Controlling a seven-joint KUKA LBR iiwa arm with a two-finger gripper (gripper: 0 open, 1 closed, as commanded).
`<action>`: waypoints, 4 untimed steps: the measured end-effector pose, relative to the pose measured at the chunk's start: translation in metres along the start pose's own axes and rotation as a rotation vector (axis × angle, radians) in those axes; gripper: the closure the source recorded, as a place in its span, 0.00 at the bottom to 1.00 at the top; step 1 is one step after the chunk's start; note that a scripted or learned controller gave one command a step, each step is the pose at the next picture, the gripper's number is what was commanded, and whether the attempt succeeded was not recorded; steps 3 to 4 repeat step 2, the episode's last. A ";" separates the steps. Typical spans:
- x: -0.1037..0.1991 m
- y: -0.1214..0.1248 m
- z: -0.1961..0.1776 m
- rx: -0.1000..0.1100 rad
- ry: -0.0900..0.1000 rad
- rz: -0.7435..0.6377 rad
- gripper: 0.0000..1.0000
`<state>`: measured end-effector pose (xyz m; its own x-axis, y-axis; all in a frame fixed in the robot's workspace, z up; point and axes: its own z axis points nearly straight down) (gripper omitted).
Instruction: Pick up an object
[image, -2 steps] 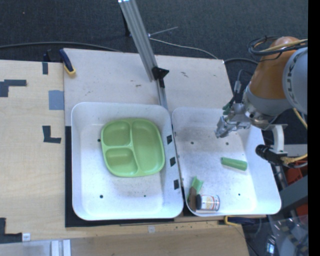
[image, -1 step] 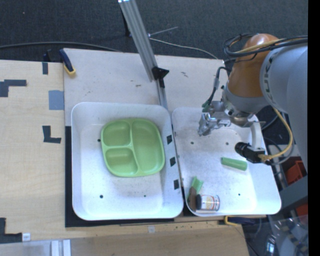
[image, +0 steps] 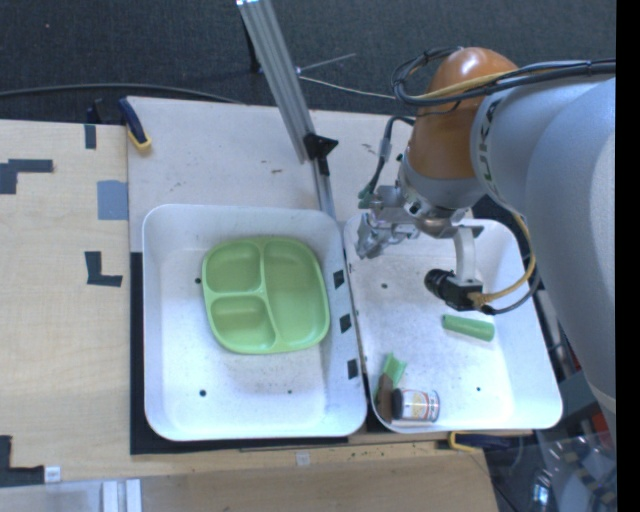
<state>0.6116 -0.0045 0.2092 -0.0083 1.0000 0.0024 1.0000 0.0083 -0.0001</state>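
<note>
A small jar (image: 415, 405) lies at the right bin's (image: 520, 405) front edge, a green block (image: 468, 327) behind it. The gripper (image: 372, 240) hangs over the far-left corner; its grasp is unreadable, and nothing looks lifted yet.

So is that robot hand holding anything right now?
Hand: low over the right bin's far-left corner; nothing visible in it, and whether it is open or closed cannot be told.

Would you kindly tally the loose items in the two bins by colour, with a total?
Green: 3 - divided plate, flat bar, small piece
Pale with dark cap: 1 - small jar
Total: 4
</note>
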 end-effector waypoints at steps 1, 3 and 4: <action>0.043 0.008 -0.009 0.000 -0.001 0.002 1.00; 0.103 0.021 -0.023 -0.001 0.000 0.000 1.00; 0.103 0.021 -0.023 -0.001 0.000 0.000 1.00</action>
